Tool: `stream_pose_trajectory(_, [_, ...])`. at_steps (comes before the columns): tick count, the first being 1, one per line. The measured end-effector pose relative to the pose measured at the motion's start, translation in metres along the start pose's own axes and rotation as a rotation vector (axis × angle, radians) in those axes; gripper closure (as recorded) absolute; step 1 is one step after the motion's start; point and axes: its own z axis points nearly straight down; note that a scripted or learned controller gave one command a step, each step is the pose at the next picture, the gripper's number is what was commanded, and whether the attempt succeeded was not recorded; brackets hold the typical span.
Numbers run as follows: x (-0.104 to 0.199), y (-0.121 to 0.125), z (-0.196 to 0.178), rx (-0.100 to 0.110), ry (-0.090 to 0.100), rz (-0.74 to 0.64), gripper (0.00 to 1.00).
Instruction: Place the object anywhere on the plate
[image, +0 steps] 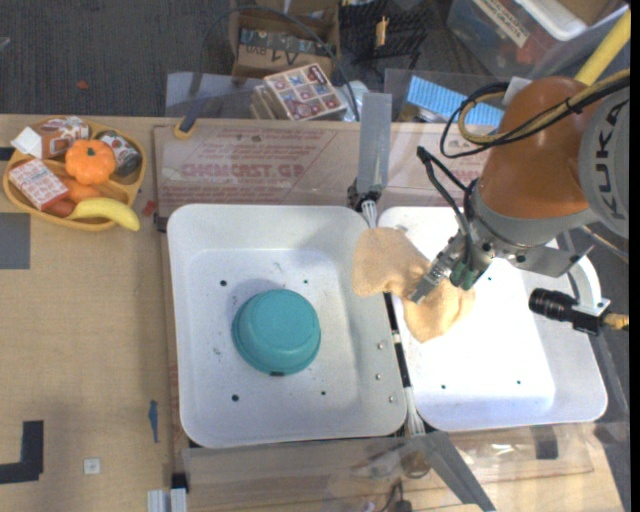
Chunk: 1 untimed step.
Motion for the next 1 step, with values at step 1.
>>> stream_pose_trajectory(1, [0.0420, 0.0243, -0.0118, -0.001, -0.001, -0.400, 1.00])
